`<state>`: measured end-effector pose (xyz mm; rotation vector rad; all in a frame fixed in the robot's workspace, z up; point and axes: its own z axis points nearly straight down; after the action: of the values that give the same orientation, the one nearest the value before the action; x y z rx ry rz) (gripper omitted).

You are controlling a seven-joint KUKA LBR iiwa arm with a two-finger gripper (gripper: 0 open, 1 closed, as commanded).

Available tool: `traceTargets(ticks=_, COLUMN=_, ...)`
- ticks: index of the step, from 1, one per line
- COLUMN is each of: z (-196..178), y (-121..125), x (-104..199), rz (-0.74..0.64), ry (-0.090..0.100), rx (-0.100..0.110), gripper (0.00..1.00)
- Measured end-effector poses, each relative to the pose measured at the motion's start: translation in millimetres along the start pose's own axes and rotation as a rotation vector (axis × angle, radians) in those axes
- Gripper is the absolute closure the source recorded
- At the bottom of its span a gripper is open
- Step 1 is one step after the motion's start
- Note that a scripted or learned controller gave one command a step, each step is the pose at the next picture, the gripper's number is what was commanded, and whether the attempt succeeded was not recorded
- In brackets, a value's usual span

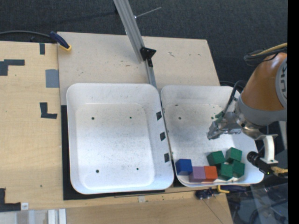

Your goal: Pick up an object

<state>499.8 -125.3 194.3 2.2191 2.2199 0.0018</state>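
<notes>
Above the right-hand shallow white plastic bin [187,107], the grey metal pincer [216,130] of the grey arm with the orange band [264,90] hangs over the bin's speckled floor, toward its right wall — whether its fingers are spread or pressed together cannot be told, and nothing shows between them. The small blocks crowd that bin's near edge: a blue cube [184,166] against the near-left corner, a purple cube [199,173] touching an orange cube [210,172] just right of it, and a cluster of green cubes [227,162] packed toward the near-right corner, below the pincer and apart from it. The far half of the right-hand bin, from its left wall across to the pincer, lies open. To that bin's left, its rim touching, sits the left-hand shallow white plastic bin [74,125], its floor dotted with four small dark holes. Beyond the right-hand bin's far-left corner a slanted grey metal rail [131,24] crosses the pale wooden counter [103,55] — a blue-and-yellow clamp handle [60,40] lies far to the left.
</notes>
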Motion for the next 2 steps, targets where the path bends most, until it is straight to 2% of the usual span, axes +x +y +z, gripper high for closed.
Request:
traceTargets(ticks=1, z=-60, y=-1, x=7, rz=-0.002, ry=0.0, rx=-0.003, gripper=1.0)
traceTargets(ticks=2, z=-49, y=7, x=51, rz=-0.004, ry=0.002, rx=0.005, gripper=1.0)
